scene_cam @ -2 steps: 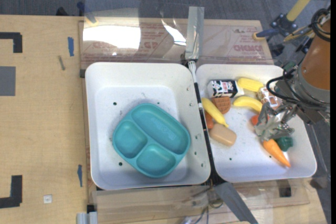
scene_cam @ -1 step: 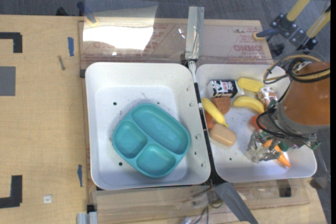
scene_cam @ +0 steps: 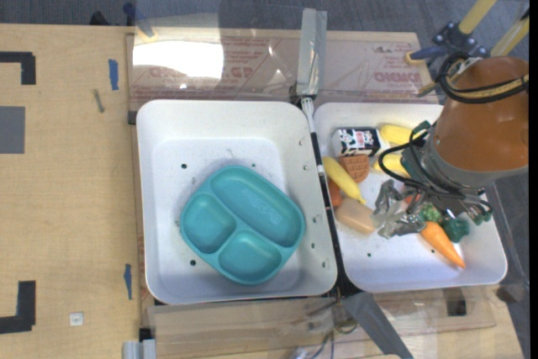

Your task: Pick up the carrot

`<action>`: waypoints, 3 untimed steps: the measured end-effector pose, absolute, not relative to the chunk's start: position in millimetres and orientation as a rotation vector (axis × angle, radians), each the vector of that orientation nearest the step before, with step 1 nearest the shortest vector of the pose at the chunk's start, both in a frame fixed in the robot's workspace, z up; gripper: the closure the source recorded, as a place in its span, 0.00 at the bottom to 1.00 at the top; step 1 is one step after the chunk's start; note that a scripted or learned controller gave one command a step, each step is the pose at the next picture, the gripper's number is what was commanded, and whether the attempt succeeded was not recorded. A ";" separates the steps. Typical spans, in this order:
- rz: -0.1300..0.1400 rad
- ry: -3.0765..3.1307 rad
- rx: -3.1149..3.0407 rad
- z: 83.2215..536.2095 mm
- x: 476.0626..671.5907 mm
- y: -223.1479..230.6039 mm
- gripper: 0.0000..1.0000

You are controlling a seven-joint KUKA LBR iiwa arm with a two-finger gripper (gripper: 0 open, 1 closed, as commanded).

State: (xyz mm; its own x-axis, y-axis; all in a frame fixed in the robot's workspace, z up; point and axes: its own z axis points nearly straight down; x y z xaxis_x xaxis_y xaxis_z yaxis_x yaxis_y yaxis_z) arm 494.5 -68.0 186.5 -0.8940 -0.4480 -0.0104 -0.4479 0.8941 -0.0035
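Jaws of the gripper (scene_cam: 395, 214), state indeterminable beneath the wrist, hover in the right bin (scene_cam: 496, 269) just left of the carrot (scene_cam: 443, 244); approach stage, next requiring a shift over the carrot.

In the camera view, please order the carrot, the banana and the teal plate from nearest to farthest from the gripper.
1. Carrot, just right of the gripper, same bin.
2. Banana, to its left, by the divider.
3. Teal plate, in the left bin.
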 end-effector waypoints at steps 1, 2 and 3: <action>-0.006 3.048 -0.702 297.4 564.4 -65.7 1.00; 0.000 3.057 -0.703 293.0 562.9 -65.9 0.00; 0.010 3.025 -0.875 108.6 494.7 -117.0 0.00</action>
